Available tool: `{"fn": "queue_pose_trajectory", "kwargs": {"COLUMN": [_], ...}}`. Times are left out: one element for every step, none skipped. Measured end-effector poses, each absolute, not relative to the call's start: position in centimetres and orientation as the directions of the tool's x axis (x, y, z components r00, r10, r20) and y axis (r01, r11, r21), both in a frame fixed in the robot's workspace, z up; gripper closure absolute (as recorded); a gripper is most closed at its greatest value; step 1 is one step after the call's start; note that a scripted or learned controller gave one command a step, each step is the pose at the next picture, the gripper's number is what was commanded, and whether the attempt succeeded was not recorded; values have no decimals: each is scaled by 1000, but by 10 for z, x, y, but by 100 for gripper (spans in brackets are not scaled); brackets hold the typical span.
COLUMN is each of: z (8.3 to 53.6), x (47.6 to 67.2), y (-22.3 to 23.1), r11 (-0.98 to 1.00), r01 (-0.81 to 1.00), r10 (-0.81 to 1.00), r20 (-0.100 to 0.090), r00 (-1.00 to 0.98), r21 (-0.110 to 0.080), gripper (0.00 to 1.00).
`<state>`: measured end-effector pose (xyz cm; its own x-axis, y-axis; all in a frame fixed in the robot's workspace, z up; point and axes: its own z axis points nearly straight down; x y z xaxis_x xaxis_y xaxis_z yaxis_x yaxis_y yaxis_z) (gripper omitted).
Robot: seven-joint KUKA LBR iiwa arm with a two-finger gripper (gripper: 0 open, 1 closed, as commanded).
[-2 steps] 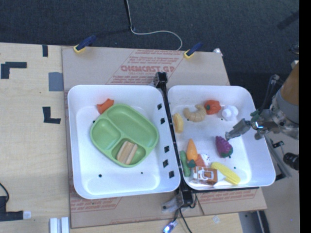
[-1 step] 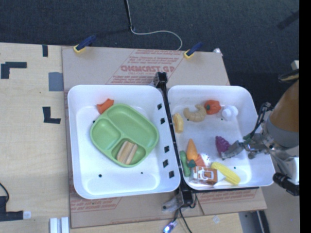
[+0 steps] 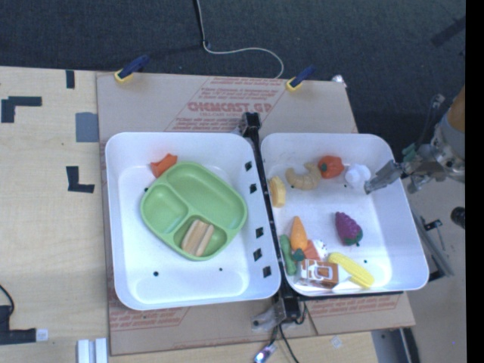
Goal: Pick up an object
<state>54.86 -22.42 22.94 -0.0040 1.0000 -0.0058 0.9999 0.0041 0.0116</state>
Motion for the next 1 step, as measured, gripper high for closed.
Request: {"fn": "queue_pose_trajectory", "kwargs": {"z": [78], "x": [507], "y": [-222], "r11": [-1], "r01": [1000], "r10": [1000], "r20": [1], "r00": [1], "r21": [-6], "gripper": [0]}}
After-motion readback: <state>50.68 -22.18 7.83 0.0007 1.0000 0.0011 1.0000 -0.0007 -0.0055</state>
